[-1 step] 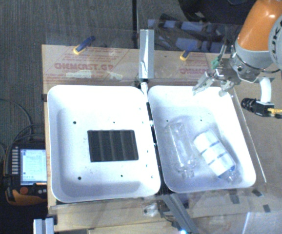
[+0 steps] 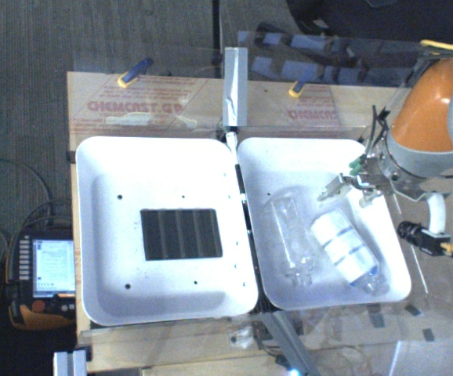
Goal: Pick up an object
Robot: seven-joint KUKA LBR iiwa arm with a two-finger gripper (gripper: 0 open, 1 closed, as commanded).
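In the right bin (image 2: 305,151) lie two bottles. A clear plastic bottle (image 2: 293,237) lies lengthwise near the bin's middle. To its right lies a white bottle with blue label bands (image 2: 344,247), tilted toward the front right corner. My gripper (image 2: 346,195) hangs over the bin's right half, just above the upper end of the white bottle. Its two fingers are spread open and nothing sits between them. The orange band of the arm (image 2: 426,116) is at the right edge. In the left bin (image 2: 101,171) a dark ridged rectangular block (image 2: 181,233) lies flat in the middle.
A metal divider post (image 2: 234,92) stands at the back between the bins. Two yellow-and-blue clamps (image 2: 135,72) hold the board behind the bins. A handheld control pendant (image 2: 48,266) lies left of the bench. Cables hang beside the right bin wall.
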